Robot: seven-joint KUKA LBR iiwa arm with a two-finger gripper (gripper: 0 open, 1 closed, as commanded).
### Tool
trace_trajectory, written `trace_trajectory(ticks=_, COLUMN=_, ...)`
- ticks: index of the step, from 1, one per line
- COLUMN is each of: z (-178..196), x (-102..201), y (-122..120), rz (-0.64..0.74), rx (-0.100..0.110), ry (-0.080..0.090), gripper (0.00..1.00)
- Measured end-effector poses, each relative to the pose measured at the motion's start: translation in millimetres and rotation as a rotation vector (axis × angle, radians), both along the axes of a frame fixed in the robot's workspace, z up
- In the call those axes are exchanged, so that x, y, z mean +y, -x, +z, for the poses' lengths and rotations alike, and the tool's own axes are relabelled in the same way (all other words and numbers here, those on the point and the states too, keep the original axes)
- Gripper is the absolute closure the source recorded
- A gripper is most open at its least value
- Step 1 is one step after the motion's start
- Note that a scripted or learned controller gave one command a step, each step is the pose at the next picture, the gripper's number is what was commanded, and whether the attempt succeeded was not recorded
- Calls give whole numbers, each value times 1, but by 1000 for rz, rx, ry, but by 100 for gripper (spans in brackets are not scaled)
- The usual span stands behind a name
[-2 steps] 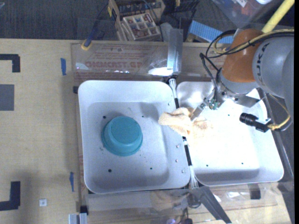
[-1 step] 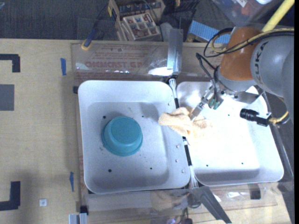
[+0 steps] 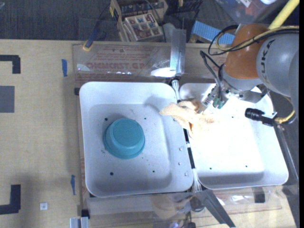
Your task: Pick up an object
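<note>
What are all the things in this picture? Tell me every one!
white bins: 2, white, side by side on the bench; left bin, right bin
bowl: 1, teal, upside down in the left bin
cloth: 1, pale tan, crumpled, draped over the wall between the two bins
bench: 1, light wood with dark square marks, under the bins
clutter: several boxes and baskets, mixed colours, beyond the far edge of the bench
arm: 1, grey with an orange band, coming in from the right
gripper: 1, dark, at the cloth's right end, over the right bin
</note>
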State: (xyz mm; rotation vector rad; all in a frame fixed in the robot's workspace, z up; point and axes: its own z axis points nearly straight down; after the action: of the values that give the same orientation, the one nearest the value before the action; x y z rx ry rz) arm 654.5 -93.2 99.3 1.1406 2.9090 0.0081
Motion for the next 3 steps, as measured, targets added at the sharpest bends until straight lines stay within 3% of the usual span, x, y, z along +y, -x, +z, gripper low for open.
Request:
trace_trajectory(ticks=1, z=0, x=0, y=0, rz=0, rx=0, ry=0, gripper=0)
trace_trajectory(ticks=2, z=10, x=-1, y=-2, rz=-1, rx=-7, ry=1, gripper=100)
trace_trajectory(ticks=3, z=10, x=-1, y=-2, rz=-2, rx=-7, ry=1, gripper=0)
